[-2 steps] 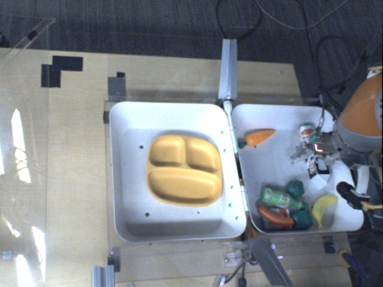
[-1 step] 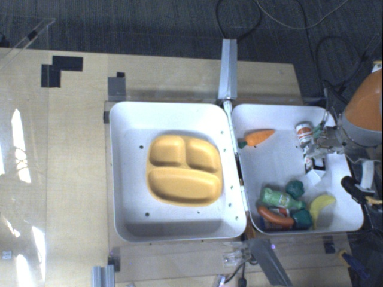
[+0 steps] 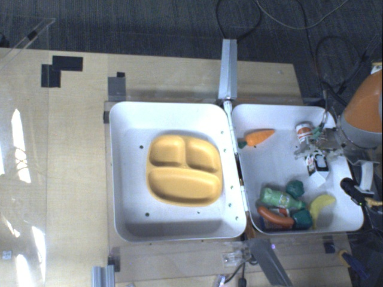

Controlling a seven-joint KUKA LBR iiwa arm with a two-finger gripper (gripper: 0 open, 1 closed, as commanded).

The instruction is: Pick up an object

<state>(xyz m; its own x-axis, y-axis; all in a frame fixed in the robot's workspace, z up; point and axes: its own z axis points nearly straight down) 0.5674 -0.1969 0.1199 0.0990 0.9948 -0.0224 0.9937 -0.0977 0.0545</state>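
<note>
My gripper (image 3: 315,155) hangs low over the right bin (image 3: 270,163), near its right wall, on the arm (image 3: 362,109) with the orange band. Just to its upper left lies a small white and red can (image 3: 304,130), close to the gripper; I cannot tell whether they touch. An orange carrot (image 3: 259,137) lies at the bin's upper left. At the front sit a green bottle (image 3: 279,198), a red sausage (image 3: 276,217), a yellow banana (image 3: 322,204) and two teal pieces (image 3: 294,189) (image 3: 303,219).
The left bin (image 3: 128,160) holds a yellow sectioned plate (image 3: 184,168). A metal post (image 3: 228,70) stands behind the wall between the bins. Black cables (image 3: 335,58) run over the dark floor behind the right bin.
</note>
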